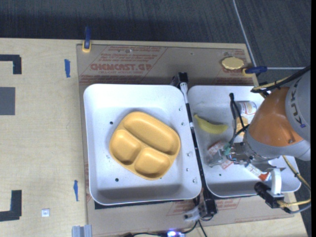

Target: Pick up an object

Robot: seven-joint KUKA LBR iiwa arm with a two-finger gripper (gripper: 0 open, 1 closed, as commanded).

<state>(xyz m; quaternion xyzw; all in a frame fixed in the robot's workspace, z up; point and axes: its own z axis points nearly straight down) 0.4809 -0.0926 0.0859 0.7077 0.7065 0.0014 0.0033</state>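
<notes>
Below, the grey arm with the orange band [274, 125] is reaching into the right white bin [217, 189], its two-finger gripper [223, 154] lying low over a crumpled clear wrapper with red print [216, 152]; whether it is grasping cannot be told. A yellow banana [210, 125] is lying just above. A yellow three-compartment plastic tray [144, 144] is occupying the left white bin [98, 132].
</notes>
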